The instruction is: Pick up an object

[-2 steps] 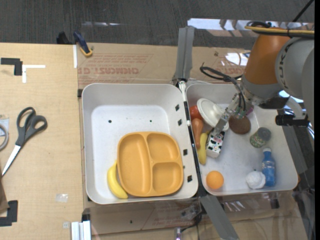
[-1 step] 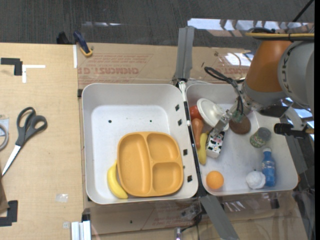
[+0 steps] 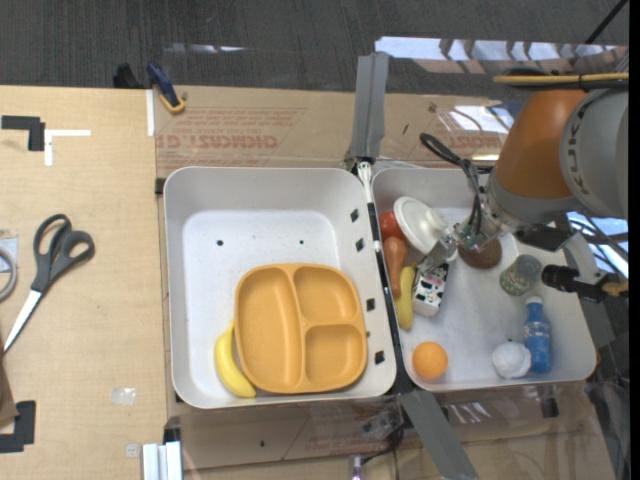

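Note:
The right bin (image 3: 575,373) holds an orange ball (image 3: 430,360), a blue bottle (image 3: 537,336), a white ball (image 3: 510,360), a small grey can (image 3: 520,275), a brown round object (image 3: 482,255), a white disc (image 3: 415,223), and a yellow banana (image 3: 405,298) beside a reddish-orange piece (image 3: 392,238). A small white box with black print (image 3: 428,292) lies near the bin's left wall. My gripper (image 3: 441,255) reaches in from the right and hangs just over the top end of that box, close to the white disc.
The left bin (image 3: 200,268) carries a yellow divided plate (image 3: 300,326) with a banana (image 3: 228,366) tucked under its left edge. Scissors (image 3: 45,263) lie on the bench at far left. The grey and orange arm (image 3: 545,158) covers the right bin's back corner.

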Controlling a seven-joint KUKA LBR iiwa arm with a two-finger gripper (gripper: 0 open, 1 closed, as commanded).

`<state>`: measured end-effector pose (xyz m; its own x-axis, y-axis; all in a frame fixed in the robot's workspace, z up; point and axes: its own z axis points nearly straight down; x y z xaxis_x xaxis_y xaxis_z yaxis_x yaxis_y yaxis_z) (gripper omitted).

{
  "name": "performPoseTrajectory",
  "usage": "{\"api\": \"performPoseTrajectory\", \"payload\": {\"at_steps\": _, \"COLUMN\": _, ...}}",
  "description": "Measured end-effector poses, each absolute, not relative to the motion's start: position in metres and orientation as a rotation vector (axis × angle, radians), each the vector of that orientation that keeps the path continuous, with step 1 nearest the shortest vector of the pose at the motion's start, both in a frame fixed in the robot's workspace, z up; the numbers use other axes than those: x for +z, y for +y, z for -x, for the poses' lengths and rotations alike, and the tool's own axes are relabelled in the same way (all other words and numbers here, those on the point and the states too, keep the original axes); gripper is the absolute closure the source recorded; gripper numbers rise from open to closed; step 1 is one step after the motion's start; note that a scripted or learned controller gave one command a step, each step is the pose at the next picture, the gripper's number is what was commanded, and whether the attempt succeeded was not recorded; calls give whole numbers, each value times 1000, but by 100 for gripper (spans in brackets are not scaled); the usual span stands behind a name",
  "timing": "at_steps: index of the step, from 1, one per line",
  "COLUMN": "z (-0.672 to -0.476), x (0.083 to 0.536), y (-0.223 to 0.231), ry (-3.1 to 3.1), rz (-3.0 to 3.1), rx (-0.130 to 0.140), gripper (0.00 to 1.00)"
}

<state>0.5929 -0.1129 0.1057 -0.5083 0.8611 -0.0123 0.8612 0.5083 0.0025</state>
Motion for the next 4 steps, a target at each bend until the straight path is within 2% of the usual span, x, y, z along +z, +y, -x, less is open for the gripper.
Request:
{"api": "performPoseTrajectory", "payload": {"at_steps": 1, "z": -598, "x": 104, "y": -115, "ry": 2660, "rz": -1728, "rx": -24, "gripper": 0}}
{"api": "performPoseTrajectory", "payload": {"at_steps": 2, "z": -588, "x": 104, "y": -114, "ry": 2490, "rz": -1964, "rx": -20, "gripper": 0}}
{"api": "performPoseTrajectory", "payload": {"at_steps": 3, "z": -591, "x": 102, "y": -112, "ry": 2401, "rz": -2111, "rx": -47, "gripper": 0}}
{"api": "performPoseTrajectory", "payload": {"at_steps": 4, "z": -587, "x": 111, "y": -111, "ry": 2416, "rz": -2119, "rx": -62, "gripper": 100}}
